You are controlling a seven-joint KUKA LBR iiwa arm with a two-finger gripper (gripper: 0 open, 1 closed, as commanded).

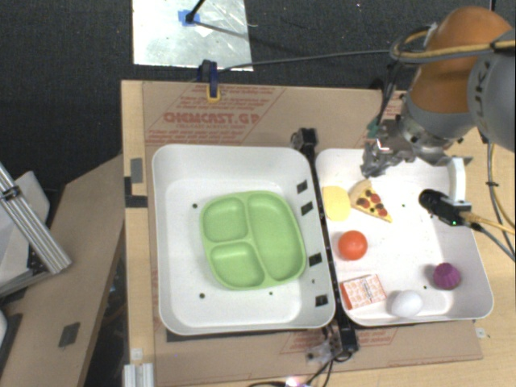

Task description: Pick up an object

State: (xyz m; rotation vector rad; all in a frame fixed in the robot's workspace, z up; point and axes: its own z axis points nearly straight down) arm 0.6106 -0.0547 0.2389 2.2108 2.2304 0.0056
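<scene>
in the camera view, six items are counted in the right bin [476, 285]: one pizza slice [372, 201] (just below the gripper [376, 158]), yellow piece [336, 202], tomato [351, 245], packet [363, 291], egg [405, 303], purple ball [447, 276]. the gripper's opening cannot be told.

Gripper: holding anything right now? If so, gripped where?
Nothing held. The gripper hangs over the right bin, just above the pizza slice, with nothing between its fingers. The slice lies flat on the bin floor.
</scene>
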